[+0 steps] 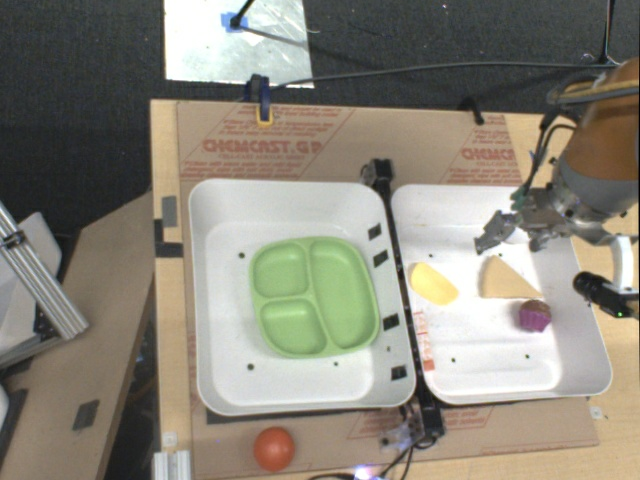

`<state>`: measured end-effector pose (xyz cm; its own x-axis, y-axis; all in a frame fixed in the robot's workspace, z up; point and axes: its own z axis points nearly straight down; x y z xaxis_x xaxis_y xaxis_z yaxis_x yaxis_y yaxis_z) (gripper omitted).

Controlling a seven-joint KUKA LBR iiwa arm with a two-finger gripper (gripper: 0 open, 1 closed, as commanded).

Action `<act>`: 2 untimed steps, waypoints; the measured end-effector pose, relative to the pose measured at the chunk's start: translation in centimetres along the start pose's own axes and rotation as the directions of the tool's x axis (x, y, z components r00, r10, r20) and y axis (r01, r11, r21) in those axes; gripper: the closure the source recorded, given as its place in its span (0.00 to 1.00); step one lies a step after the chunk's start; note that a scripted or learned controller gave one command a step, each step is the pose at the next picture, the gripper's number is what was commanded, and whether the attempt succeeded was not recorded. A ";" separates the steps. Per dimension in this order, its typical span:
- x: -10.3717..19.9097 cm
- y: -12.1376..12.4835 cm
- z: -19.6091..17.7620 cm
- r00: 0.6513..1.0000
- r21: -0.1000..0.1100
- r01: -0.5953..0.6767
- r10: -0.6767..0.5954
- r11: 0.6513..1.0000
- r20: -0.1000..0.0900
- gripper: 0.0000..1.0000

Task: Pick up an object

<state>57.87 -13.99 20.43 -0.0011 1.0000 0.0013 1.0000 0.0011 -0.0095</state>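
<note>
Hand point(510, 226) and wrist hang over the upper right part of the right bin point(470, 373), at the end of the grey arm point(600, 158) that comes in from the right edge of the frame. Its dark fingers point toward the lower left, and whether they are spread or closed cannot be told from this angle; nothing shows between them.

Just below the hand lies a tan wedge point(508, 280), apart from the fingertips. A yellow oval piece point(433, 283) rests near the bin's left wall, and a small purple object point(534, 315) sits just beside the wedge's lower right corner.

At the frame's centre left, the left bin point(215, 258) holds a light green divided tray point(314, 296) with three compartments. Black clips join the two bins along their shared edge.

Both bins rest on a brown sheet point(330, 138) covering the tabletop, printed in faded red with "CHEMCAST GP" at the upper left of the sheet; a similar print at its upper right is partly hidden. An orange-red ball point(274, 448) sits on the sheet below the left bin. A blue and yellow clamp point(260, 98) grips the sheet's top edge, below a shiny silver sheet point(238, 28) at the upper left.
</note>
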 end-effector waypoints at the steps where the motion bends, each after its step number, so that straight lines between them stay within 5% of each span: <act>1: 0.0 0.3 -0.6 1.000 -0.011 0.002 -0.002 1.000 0.002 0.00; 2: -0.3 0.6 3.7 1.000 -0.007 0.000 0.000 1.000 0.001 0.00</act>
<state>58.41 -14.32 16.71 -0.0015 1.0000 0.0004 1.0000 0.0015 -0.0026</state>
